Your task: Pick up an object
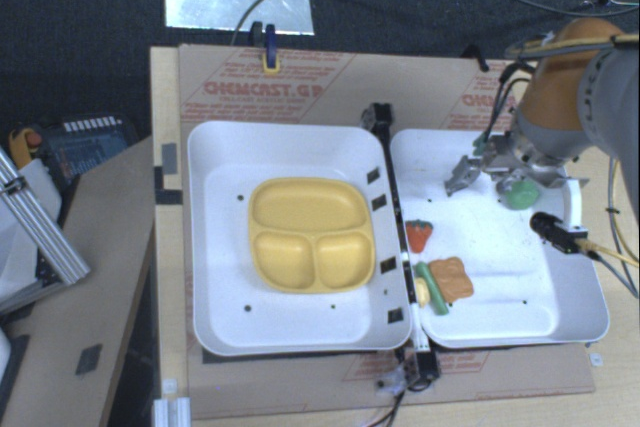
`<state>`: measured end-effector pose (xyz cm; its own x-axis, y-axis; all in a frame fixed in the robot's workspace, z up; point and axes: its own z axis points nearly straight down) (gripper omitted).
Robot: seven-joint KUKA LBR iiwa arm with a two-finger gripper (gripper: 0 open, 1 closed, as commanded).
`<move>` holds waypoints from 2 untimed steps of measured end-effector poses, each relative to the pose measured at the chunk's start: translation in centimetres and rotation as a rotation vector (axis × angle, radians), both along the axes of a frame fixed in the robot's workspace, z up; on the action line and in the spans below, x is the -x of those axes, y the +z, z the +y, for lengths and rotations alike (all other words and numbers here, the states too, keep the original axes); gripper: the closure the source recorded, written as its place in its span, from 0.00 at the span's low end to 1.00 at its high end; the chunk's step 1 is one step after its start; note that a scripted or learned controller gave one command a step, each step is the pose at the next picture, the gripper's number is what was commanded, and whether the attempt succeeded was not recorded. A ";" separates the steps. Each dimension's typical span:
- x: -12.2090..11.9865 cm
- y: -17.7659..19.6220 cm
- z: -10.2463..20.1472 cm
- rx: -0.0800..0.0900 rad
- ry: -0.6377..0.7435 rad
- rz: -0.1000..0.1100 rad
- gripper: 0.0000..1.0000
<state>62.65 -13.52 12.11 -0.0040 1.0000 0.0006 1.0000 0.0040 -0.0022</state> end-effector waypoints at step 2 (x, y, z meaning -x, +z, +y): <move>-1.2 6.5 0.3 0.002 0.001 -0.010 1.00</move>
<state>63.85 -13.20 18.62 -0.0052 1.0000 -0.0013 1.0000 0.0052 0.0076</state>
